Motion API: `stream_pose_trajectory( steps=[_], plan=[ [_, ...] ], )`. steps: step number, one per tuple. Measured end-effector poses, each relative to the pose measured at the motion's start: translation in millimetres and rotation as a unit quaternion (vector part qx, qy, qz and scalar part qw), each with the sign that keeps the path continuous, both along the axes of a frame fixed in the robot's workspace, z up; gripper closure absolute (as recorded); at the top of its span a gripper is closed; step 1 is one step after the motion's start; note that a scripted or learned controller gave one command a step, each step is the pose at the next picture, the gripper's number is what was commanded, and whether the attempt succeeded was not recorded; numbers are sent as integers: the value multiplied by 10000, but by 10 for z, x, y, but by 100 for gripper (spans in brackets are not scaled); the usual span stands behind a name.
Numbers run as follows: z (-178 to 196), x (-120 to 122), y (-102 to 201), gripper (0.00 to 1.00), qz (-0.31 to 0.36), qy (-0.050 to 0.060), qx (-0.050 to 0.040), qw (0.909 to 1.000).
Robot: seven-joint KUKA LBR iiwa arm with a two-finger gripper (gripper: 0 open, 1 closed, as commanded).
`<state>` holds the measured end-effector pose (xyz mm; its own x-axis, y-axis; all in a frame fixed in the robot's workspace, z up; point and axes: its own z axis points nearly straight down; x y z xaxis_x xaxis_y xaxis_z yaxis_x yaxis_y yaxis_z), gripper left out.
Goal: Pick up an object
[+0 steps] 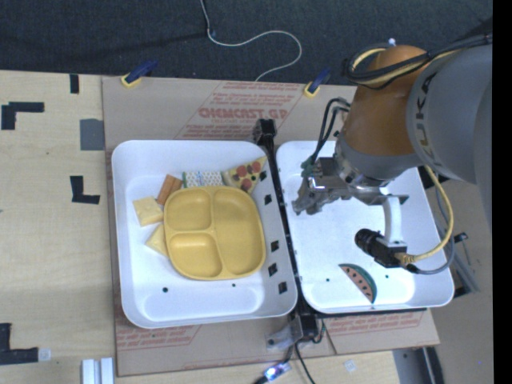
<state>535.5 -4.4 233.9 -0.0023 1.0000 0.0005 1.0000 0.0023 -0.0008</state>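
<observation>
The gripper (308,201) hangs over the right bin (424,294), near its left wall; whether it is open or closed cannot be told. A watermelon-slice toy (359,282) lies on that bin's floor, well apart from the gripper. The left bin (132,238) holds a yellow divided plate (214,232). Red print on the cardboard (240,110) behind the bins is too blurred to read.

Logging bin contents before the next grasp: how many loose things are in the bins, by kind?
Divided yellow plate: 1
Watermelon slice: 1
Small pieces around the plate, partly hidden under it, such as the tan one: at least 5
Total: at least 7
</observation>
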Motion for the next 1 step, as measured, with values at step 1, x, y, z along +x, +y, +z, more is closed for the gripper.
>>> stream_pose_trajectory(
  steps=[1],
  plan=[
    [-201,11,-51,100,-9,18,-9,10000]
  ],
)
